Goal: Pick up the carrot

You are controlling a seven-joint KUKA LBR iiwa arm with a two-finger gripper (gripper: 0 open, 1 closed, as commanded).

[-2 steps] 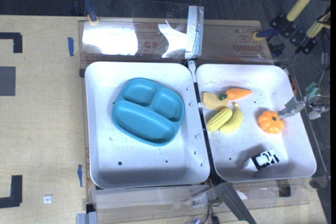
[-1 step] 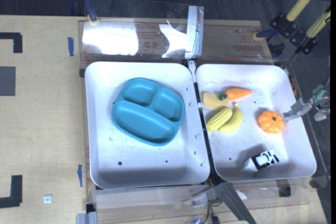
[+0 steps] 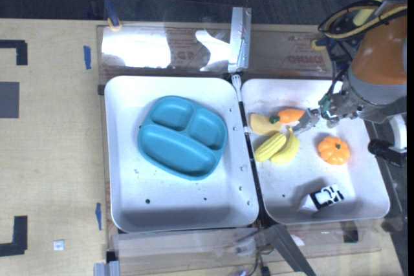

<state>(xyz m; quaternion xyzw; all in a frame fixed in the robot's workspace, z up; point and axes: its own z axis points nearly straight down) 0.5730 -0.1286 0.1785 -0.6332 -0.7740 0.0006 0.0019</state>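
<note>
Pincer (image 3: 309, 119) of the grey arm is hanging low in the right white bin (image 3: 362, 207), its tips just beside the small orange carrot with a green top (image 3: 287, 116); whether they are apart or together cannot be told. Nearby are lying a yellow banana (image 3: 261, 123), a yellow corn cob (image 3: 277, 146), an orange pumpkin (image 3: 334, 150) and a black-and-white block (image 3: 326, 196). A blue divided plate (image 3: 183, 136) is sitting in the left white bin (image 3: 129, 191).

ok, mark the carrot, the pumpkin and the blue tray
carrot (image 3: 289, 116), camera view, orange body.
pumpkin (image 3: 334, 150), camera view, centre.
blue tray (image 3: 183, 136), camera view, centre divider.
</note>
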